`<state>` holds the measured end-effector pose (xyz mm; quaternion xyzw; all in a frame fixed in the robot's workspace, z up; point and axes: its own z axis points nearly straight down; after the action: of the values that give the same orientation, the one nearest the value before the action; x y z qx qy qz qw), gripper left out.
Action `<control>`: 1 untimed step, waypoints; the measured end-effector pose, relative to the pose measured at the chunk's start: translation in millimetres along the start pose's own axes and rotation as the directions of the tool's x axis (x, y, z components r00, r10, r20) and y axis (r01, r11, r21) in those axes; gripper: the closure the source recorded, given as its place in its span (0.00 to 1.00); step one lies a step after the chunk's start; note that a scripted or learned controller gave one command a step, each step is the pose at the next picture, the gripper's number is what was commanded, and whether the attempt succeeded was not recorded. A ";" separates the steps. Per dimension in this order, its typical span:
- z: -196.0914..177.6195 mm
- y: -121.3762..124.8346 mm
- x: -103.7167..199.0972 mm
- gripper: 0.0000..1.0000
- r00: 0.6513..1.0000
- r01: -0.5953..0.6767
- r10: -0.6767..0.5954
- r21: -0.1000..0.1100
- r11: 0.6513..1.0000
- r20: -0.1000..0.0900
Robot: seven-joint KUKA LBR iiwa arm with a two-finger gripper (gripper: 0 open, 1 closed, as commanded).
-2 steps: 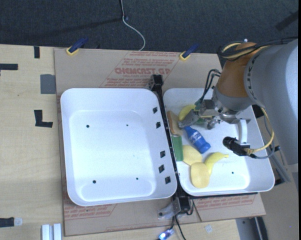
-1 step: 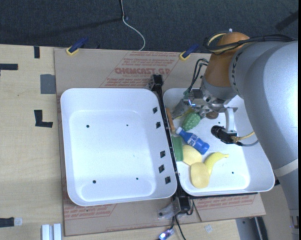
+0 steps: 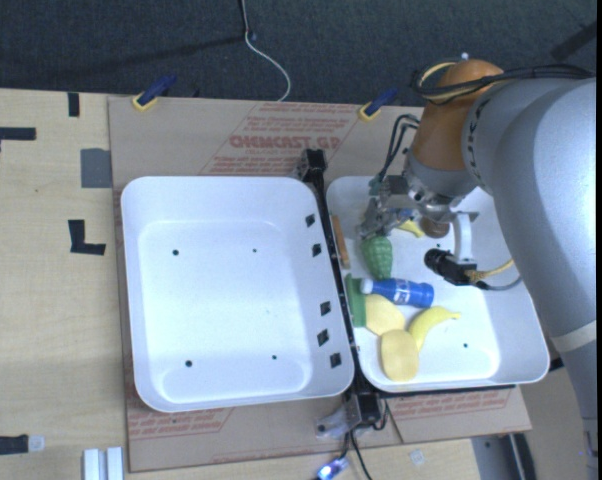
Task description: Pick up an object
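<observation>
My gripper [image 3: 379,226] is low in the right bin [image 3: 501,353], near its left wall, just above a green knobbly object [image 3: 379,256]. In front of that lie a blue and white bottle [image 3: 401,291], a green piece [image 3: 356,298], a pale yellow lump [image 3: 383,316], a yellow banana [image 3: 433,321] and a yellow rounded piece [image 3: 399,356]. A small yellow bit [image 3: 411,228] shows beside the gripper. Whether the green object sits between the fingers is hidden from this angle.
The left bin [image 3: 221,288] adjoins the right bin along a black-clipped divider [image 3: 326,258]. Both rest on a cardboard sheet [image 3: 271,138] held by blue and yellow clamps [image 3: 153,91]. The grey arm [image 3: 541,168] covers the right bin's far right corner.
</observation>
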<state>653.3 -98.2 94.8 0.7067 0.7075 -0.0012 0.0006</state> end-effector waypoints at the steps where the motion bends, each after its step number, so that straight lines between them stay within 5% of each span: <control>1: 11.4 5.5 -2.9 1.00 1.000 0.001 -0.001 0.001 1.000 -0.001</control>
<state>658.8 -101.1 83.4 0.7063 0.7079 -0.0011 -0.0003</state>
